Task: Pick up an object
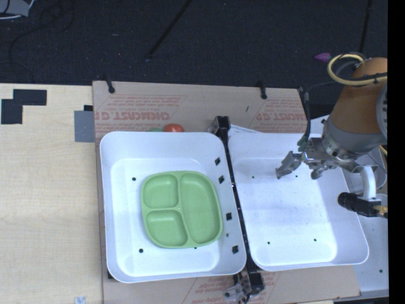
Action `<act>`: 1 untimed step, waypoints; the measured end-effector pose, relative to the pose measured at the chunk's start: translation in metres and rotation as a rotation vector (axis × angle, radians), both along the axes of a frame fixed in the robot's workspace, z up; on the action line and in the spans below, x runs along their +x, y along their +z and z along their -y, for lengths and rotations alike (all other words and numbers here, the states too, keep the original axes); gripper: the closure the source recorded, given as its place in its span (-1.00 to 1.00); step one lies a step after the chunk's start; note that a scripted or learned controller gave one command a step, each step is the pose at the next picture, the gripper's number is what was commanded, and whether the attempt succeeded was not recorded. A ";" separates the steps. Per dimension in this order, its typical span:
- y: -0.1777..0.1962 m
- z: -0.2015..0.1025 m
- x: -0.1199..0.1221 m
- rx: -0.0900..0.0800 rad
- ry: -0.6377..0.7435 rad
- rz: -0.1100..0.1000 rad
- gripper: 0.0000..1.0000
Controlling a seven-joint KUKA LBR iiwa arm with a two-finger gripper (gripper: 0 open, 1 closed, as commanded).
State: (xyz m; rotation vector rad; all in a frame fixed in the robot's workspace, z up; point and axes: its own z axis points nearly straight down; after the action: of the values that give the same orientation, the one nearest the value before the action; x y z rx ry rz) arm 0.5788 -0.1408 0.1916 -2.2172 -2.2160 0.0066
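**Q:** What is labelled at the right of the figure?

**A:** My gripper (301,168), above the right bin (351,252), near its far edge. My two fingers (288,166) are spread apart with nothing between them. The floor of the bin beneath shows bare white.

**Q:** And where is an object to pick?

**A:** In the left bin (120,170) lies a green divided plate (181,208) with three compartments, flat on the floor and well apart from my claw, across the black clips where the two bins meet. A small red object (173,128) shows just beyond the left bin's far rim, against the cardboard; what it is I cannot tell.

**Q:** How far along is the task?

**A:** By my judgement, at its start: nothing is grasped and nothing is lifted. What is left is the whole of it, namely crossing to the left bin, descending on the plate's rim, closing, and raising it.
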 end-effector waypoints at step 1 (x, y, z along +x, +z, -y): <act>-0.043 -0.003 -0.003 0.000 0.000 0.001 -1.00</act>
State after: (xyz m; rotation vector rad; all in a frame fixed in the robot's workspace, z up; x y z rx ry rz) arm 0.5762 -0.1375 0.1484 -2.2184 -2.2166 0.0052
